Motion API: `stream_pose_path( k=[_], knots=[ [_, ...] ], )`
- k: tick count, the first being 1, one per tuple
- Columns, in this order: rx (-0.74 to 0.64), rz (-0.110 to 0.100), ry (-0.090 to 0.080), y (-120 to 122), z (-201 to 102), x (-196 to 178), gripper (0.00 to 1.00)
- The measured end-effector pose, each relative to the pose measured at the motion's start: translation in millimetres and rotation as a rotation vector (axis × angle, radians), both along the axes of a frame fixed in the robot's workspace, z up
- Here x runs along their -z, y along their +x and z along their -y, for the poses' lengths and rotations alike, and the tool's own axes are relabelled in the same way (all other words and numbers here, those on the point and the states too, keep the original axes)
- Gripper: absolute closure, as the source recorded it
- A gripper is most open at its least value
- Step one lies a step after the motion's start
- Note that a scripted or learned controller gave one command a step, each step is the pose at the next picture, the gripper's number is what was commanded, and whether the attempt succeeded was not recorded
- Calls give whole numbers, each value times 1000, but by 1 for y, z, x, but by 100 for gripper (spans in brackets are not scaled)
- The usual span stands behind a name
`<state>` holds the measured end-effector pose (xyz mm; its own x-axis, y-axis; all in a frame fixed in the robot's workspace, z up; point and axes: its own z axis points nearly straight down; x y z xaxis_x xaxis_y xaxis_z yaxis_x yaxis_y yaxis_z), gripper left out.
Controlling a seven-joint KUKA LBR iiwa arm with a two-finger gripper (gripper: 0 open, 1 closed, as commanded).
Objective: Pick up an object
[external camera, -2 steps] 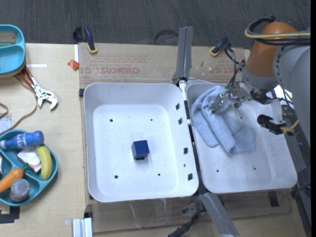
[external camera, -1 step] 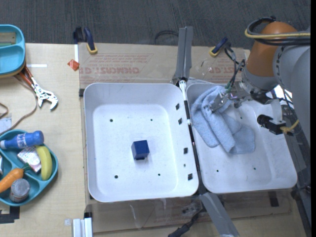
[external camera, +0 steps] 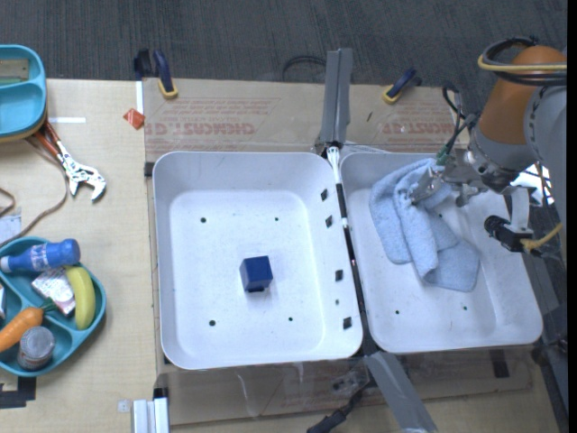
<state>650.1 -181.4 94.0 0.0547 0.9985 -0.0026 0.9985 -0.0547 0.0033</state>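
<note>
Camera view: a pale blue cloth (external camera: 421, 226) lies crumpled in the right bin (external camera: 505, 327), bunched toward that bin's far edge and spreading down toward its middle. It looks soft and terry-like, folded over itself in thick, rounded lobes, with one flatter flap reaching toward the bin's centre. The gripper (external camera: 433, 190) sits on the cloth's upper part near the far edge of the right bin, pressed into the folds; whether it is grasping the fabric or released cannot be told, since the tips are lost against the cloth. The grey arm with its orange band (external camera: 525, 84) comes in over the bin's far right corner, trailing cables.

In the left bin (external camera: 180, 332) a small dark blue cube (external camera: 257, 272) rests a little nearer than the middle, well apart from every wall. A grey divider bar (external camera: 337, 97) runs between the two bins at the far side.

On the bench's left side, a blue sectioned tray (external camera: 95, 318) holds a banana (external camera: 83, 296), a bottle (external camera: 36, 257) and a carrot (external camera: 18, 327). A wrench (external camera: 79, 175) lies beyond it.
</note>
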Motion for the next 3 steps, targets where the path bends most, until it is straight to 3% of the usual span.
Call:
stream_pose_path(
  k=[1, 2, 3],
  knots=[
    [-209, 1, 0, 10, 23, 0, 0],
    [-148, -2, 2, 10, 31, -13, 0],
    [-356, 0, 1, 10, -40, 0, 0]
  ],
)
